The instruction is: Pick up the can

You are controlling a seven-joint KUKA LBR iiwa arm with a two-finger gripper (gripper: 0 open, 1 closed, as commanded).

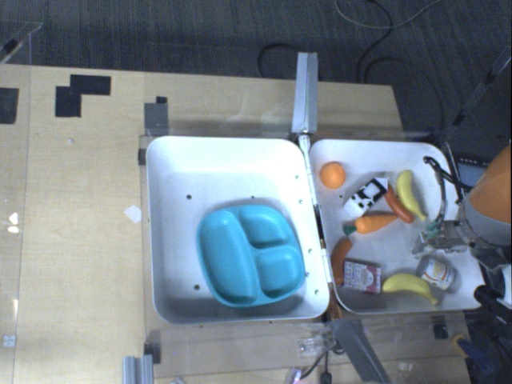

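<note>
The can [437, 273] is seen near the front right corner of the right bin [376, 146], close to its walls, its axis tilted. A banana [410, 284] lies just beside it on the left. The gripper [442, 238] hangs just behind it; finger spacing cannot be told.

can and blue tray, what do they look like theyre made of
The can looks like metal: a silvery, reflective top with a paper-like printed label, though it is small and blurred. The blue tray looks like moulded plastic: uniform turquoise, smooth, soft sheen, rounded compartments.
</note>
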